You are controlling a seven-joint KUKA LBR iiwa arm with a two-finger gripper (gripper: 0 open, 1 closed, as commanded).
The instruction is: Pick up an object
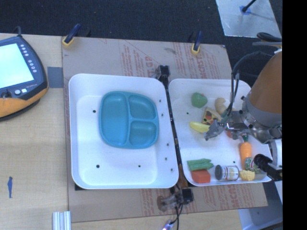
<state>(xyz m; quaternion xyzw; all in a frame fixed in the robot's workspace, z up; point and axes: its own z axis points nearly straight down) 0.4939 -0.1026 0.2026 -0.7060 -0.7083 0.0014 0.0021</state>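
Beside one blue tray, two bins.

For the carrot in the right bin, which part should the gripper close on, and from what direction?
Probably the carrot's orange body near its middle, coming straight down from above. It lies flat with its long axis running up and down the picture, so the fingers would likely best close across its narrow width. The gripper sits to its left.

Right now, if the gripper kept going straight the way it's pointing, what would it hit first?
The gripper points toward the view's left, and the yellow banana-shaped toy lies just ahead. That would likely come first, though the gripper's height above the right bin is unclear.
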